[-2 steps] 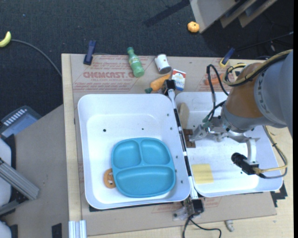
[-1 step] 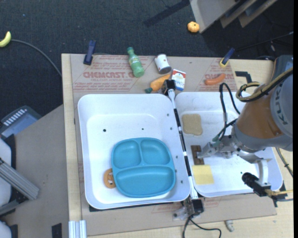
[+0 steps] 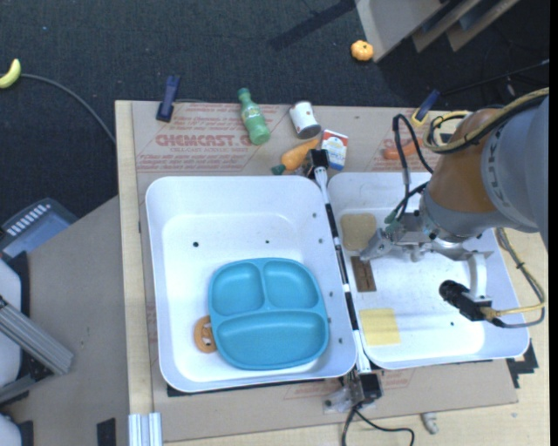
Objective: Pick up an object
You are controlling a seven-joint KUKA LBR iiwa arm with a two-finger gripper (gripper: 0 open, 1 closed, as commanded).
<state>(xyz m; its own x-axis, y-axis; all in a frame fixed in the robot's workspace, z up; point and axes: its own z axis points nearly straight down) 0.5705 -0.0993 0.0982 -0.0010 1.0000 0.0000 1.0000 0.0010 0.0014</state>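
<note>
Seen from above, the grey arm reaches in from the right and hangs its hand [image 3: 384, 244] low over the right bin [image 3: 497, 344], whether gripping or not cannot be told. Just beside it lie a tan square [image 3: 357, 230] and a brown strip [image 3: 364, 277]; a yellow sponge [image 3: 379, 327] sits nearer. The sponge looks light, soft and squashable, best pinched across its opposite edges. A blue divided plate [image 3: 266, 312] occupies the left bin [image 3: 174, 226].

Dark speckled carpet [image 3: 131, 43] covers the floor around the cardboard-topped bench [image 3: 209, 131]. A thin grey cable [image 3: 74, 96] snakes across it. Pale wooden furniture [image 3: 436, 22] stands at the far side.
</note>
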